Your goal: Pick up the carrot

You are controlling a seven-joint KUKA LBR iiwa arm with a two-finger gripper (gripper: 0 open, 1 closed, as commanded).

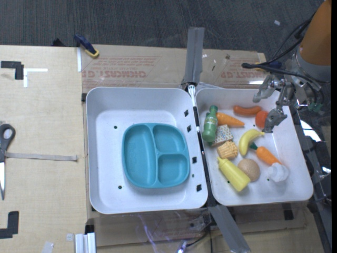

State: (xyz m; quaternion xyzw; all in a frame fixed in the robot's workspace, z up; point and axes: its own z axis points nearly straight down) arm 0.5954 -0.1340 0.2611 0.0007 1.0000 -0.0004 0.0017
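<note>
In the right bin (pixel 295 188), an orange carrot (pixel 267 155) with a small green top lies near the right wall, beside a yellow banana (pixel 247 140). A second orange tapered piece (pixel 230 119) lies next to a green bottle (pixel 210 123). My gripper (pixel 268 107) hangs over the bin's upper right part, above and apart from the carrot. It is open, with nothing between its fingers. One fingertip (pixel 271 122) sits close to a red-orange round piece (pixel 260 118).
A red sausage (pixel 247 109), a corn cob (pixel 227 150), a cracker (pixel 224 134), a yellow bottle (pixel 234 174), a tan ball (pixel 249 168) and a white piece (pixel 278 172) crowd the right bin. The left bin (pixel 100 183) holds a teal divided plate (pixel 156 155).
</note>
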